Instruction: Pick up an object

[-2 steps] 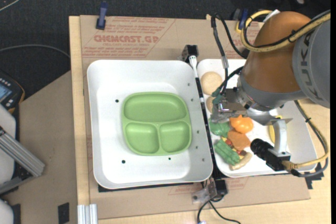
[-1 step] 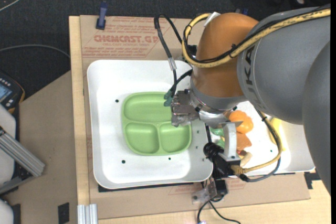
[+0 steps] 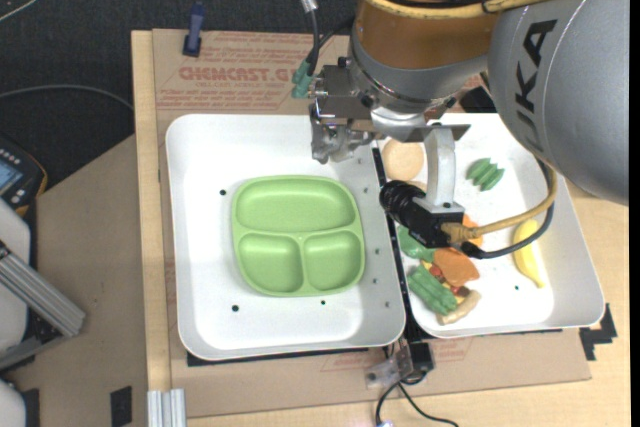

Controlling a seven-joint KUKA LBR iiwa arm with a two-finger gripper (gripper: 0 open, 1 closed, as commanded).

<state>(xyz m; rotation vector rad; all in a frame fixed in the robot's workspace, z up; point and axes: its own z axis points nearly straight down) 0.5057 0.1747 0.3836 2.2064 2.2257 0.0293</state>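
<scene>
Camera view, banana (image 3: 528, 260) long axis running top-to-bottom

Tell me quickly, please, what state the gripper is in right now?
Gripper: whether it is open or closed cannot be told from this view; it hangs over the back right corner of the left bin.

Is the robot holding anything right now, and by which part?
Cannot tell. The gripper hangs above the far right corner of the left bin, and its grip is hidden.
</scene>
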